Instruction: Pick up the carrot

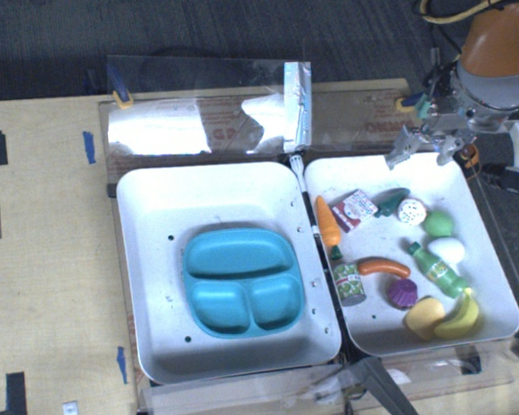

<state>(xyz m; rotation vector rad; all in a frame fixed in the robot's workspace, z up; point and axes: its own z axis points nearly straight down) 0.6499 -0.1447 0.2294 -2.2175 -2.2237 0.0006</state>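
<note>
Carrot [328, 221] sits in the right bin [494, 255], hard against its left wall, long axis running roughly 12 to 6, green end at the bottom. You see a small green-labelled can [348, 284] just below it at 6, and a red and white packet [355, 209] close at its 2 o'clock. An orange-red sausage [383, 267] lies at the carrot's 4, beside the can. Further out at 4 to 5 you get a purple item [403, 292], a green bottle [438, 269], a yellow lemon-like piece [424, 314] and a banana [462, 316] near the bin's lower right corner. At the carrot's 3 you have a dark green item [391, 201], a white dotted ball [411, 211], a green round fruit [438, 225] and a white egg-like piece [447, 251].

Gripper [433, 143] hovers at the right bin's 12 to 1 o'clock edge, well apart from the carrot, nothing between its fingers; you cannot tell whether they are apart or together.

Left bin [147, 256] holds a blue divided tray [243, 279] near its middle.
</note>
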